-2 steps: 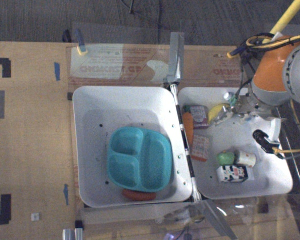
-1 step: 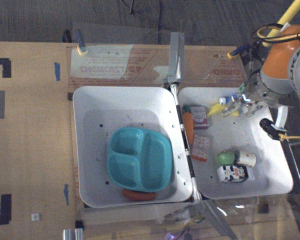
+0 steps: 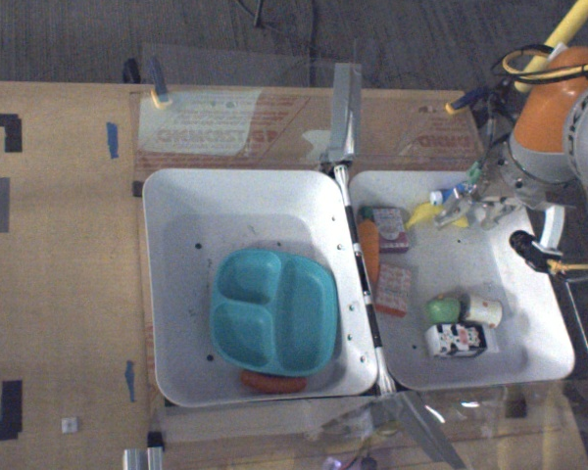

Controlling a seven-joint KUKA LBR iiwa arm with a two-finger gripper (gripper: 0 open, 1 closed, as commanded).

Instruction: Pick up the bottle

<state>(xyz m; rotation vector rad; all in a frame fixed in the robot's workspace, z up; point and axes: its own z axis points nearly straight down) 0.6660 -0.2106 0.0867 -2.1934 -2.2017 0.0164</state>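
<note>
In the right bin [image 3: 544, 355], a small yellow bottle-like object [image 3: 423, 214] lies near the back wall. Its right end reaches under my gripper [image 3: 467, 207]. The gripper hangs low over the bin's back part, on the grey arm with the orange band [image 3: 547, 116] coming in from the right. The metal parts of the gripper hide where it meets the yellow object, so I cannot tell whether it is touching. A bit of blue [image 3: 459, 190] shows just behind the gripper.
The right bin also holds an orange carrot [image 3: 369, 248], a maroon packet [image 3: 392, 229], a pink packet [image 3: 393, 289], a green piece [image 3: 444, 309], a white cup [image 3: 483, 311] and a cow-print carton [image 3: 458, 340]. In the left bin [image 3: 171, 262] are a teal divided plate [image 3: 274, 311] and a red sausage [image 3: 272, 383].
</note>
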